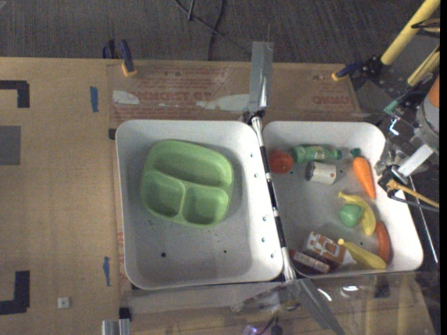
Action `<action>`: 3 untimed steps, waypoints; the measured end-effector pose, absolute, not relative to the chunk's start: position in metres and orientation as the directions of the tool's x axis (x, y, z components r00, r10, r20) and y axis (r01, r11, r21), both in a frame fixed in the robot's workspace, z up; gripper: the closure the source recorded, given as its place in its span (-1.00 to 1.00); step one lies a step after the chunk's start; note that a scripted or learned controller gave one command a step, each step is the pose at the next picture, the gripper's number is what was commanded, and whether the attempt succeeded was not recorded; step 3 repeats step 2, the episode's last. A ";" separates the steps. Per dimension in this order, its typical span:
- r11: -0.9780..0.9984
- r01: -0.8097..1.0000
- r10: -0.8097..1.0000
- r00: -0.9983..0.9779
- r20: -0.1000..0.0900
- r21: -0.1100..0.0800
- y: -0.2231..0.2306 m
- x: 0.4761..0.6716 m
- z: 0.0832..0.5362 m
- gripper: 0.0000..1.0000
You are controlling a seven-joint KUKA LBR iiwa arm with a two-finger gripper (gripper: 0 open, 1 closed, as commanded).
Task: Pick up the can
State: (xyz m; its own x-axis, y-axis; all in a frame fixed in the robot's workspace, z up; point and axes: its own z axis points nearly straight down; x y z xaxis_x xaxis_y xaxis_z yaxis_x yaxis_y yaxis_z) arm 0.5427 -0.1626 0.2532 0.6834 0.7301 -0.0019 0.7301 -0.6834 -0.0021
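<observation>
The right bin (pixel 401 223) is crowded. The can (pixel 321 172) lies on its side in the upper middle of that bin, resting on the white floor. Just above it lies a green bottle (pixel 316 153), also on its side and nearly touching the can. To the can's left, near the divider between the bins, sits a red tomato (pixel 281 162). To its right an orange carrot (pixel 363 176) lies against the far side of the bin. Below the can there is a patch of bare floor, then a yellow banana (pixel 364 210) with a small green fruit (pixel 350 216) beside it, a second banana (pixel 362 255), an orange-red piece (pixel 383 238) near the right wall, and a brown and white box (pixel 320 250) at the lower edge.

The can is short and silvery white with a darker end facing left; any label on it is too blurred to read. The box carries printing that cannot be read either.

The left bin (pixel 133 208) holds a green divided plate (pixel 186 182). The bench (pixel 56 187) is bare wood with faint red lettering above the bins, not legible.

The gripper (pixel 399 176) sits at the right bin's upper right edge, well apart from the can; how its fingers stand cannot be told.
</observation>
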 end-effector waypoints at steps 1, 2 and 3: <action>-0.709 0.705 0.705 0.709 -0.002 -0.001 -0.199 0.562 0.349 1.00; -0.653 0.757 0.757 0.653 -0.001 0.000 -0.211 0.606 0.435 1.00; -0.653 0.757 0.757 0.653 -0.001 0.000 -0.211 0.606 0.435 1.00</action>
